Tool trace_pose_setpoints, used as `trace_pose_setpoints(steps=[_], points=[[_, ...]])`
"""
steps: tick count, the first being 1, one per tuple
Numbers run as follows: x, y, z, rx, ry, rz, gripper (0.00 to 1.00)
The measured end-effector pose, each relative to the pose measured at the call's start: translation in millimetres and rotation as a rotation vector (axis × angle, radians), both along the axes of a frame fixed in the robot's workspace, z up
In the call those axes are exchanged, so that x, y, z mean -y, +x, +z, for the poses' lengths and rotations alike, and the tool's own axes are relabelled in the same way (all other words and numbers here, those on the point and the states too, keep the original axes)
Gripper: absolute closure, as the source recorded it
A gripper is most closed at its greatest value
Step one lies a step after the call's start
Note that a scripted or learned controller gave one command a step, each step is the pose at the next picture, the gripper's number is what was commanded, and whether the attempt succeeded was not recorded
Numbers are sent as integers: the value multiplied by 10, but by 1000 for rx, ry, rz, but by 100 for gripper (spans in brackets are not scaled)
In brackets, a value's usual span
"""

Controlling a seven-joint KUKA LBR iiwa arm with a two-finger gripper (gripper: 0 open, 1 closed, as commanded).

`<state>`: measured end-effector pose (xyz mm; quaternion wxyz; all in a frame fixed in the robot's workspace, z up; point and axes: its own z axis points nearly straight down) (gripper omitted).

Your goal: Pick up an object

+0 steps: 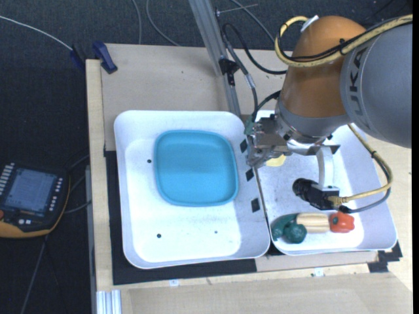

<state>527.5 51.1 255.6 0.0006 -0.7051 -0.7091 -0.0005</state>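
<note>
The gripper (267,150) sits low in the right bin (366,175), over a pale yellow object (275,161). Finger state: cannot tell. Risk: descent beside the bin wall may cause a missed grasp.

Dark letters reading "UK", part of a longer word cut off by the frame edge, run along the grey arm (386,77). No other lettering or number is legible.
</note>
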Motion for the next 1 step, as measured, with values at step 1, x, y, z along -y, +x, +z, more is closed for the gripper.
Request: trace_pose_setpoints(steps=[1], points=[[-473,-55,-144,-1,-1,-1,100]])
